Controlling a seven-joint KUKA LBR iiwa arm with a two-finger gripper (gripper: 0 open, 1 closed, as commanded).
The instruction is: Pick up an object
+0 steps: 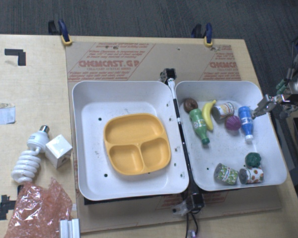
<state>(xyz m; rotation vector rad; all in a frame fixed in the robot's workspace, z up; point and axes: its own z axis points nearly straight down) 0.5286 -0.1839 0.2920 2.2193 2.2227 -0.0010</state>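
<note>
Wooden bench (30, 93), two white bins (89, 98), pincer (262, 108) beside blue bottle (245, 122)

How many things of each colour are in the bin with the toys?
Green: 3, bottle, ball, can
Yellow: 1, banana
Blue: 1, bottle
Purple: 1, ball
Brown: 1, round thing
Grey: 1, can
Spotted: 1, cup
Total: 9

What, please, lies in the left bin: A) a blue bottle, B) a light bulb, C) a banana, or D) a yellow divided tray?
D: the yellow tray sits in the left bin, while the banana and blue bottle lie in the right bin, and the bulb is on the bench.
</note>
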